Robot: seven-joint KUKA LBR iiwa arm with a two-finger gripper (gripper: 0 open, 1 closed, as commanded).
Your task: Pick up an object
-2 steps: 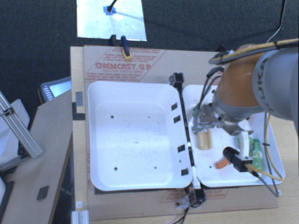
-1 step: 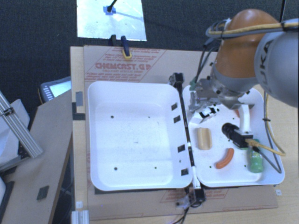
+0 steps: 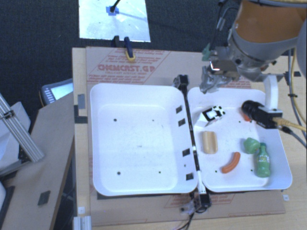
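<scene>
On the left side of the bench you have the first shallow white bin, sitting on a brown board printed with red letters. Its right wall touches the second white bin, and a row of dark clips runs along the seam where they meet.

Moving right, the gripper hangs over the far left corner of the second bin, pointing down and apart from everything in it. It holds nothing that you can see. It is too blurred to tell whether it is wide or narrow.

Every object you could pick lies in this right bin. Just below the gripper is a small black-and-white piece. Near it, toward the front, a tan block lies close to the left wall. Right of the block, an orange-red sausage lies at a slant. Farther right is a green lump, and just beside it a green bottle lies on its side near the right wall.

From the upper right, the grey arm with its orange band reaches in above the bin.
</scene>
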